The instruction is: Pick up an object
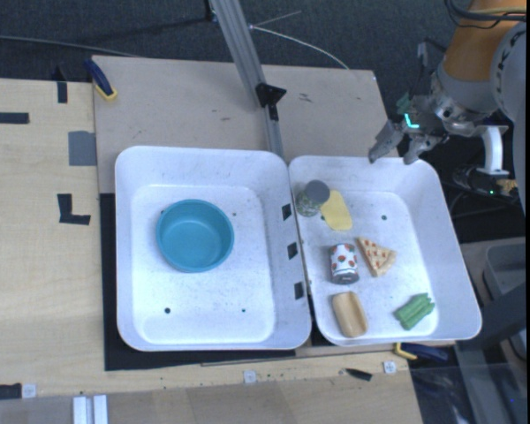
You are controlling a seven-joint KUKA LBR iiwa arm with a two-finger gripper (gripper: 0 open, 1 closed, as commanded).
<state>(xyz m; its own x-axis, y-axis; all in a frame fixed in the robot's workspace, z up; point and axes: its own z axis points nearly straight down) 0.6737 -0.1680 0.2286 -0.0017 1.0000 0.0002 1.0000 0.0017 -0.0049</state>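
We see gripper (396, 151) up over top rim of right bin (450, 237), fingers a little apart, nothing between them. In right bin: gray lid (315, 193) touching yellow piece (336, 210), spotted can (344, 262) beside pizza slice (376, 256), bread roll (349, 314), green toy (413, 310) near bottom. Blue bowl (194, 235) in left bin (150, 316). Both bins on counter (35, 237).

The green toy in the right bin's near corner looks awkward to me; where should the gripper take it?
Probably across the narrow middle of the green toy, from straight above: it lies flat and elongated, slanted, close to the right bin wall, so side approaches look cramped.
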